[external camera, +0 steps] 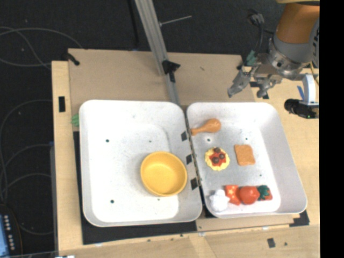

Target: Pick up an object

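Pincer (249,86): hangs beyond the far edge of the right bin (279,144), near the tabletop's (107,74) far right corner. Fingers appear spread with nothing between them, though they are small and dark against the clutter.

Candidate items, right bin:
- Toy drumstick (206,126), far-left part of the bin, closest to the pincer; lies toward the near-left from it. Long axis runs roughly left to right, thick end pointing right.
- Small round pizza-like piece (217,158), mid-bin.
- Tan cracker-like square (245,155), just beside it on the right.
- Red, orange and green vegetable cluster (248,194), along the near edge; separate pieces hard to tell apart.
- White lump (219,201), near-left corner; identity unclear.

Left bin (107,122): yellow bowl (163,173), near-right part, upright.

Upper arm cut off at the frame's top.
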Action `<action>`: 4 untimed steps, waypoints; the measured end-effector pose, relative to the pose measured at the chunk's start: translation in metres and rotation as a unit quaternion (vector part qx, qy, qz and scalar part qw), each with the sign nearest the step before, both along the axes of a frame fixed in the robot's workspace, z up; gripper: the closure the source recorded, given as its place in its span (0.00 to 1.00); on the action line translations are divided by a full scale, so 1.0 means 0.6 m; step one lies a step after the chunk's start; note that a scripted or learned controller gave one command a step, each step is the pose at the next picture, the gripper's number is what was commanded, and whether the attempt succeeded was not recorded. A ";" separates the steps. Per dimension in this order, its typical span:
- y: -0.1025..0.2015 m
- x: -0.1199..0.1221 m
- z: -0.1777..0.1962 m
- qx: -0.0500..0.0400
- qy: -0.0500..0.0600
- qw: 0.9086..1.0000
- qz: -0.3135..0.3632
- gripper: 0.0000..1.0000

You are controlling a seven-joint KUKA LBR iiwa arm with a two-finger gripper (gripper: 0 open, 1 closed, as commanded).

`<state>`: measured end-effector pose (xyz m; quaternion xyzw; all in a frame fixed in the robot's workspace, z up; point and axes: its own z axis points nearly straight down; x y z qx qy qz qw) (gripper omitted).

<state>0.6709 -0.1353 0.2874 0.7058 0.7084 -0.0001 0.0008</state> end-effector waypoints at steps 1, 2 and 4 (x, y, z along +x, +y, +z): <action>-0.001 0.000 0.000 -0.001 0.000 1.000 0.000 0.00; 0.001 -0.007 -0.071 -0.001 0.002 1.000 -0.002 0.00; -0.022 -0.025 -0.220 -0.001 0.002 1.000 -0.003 0.00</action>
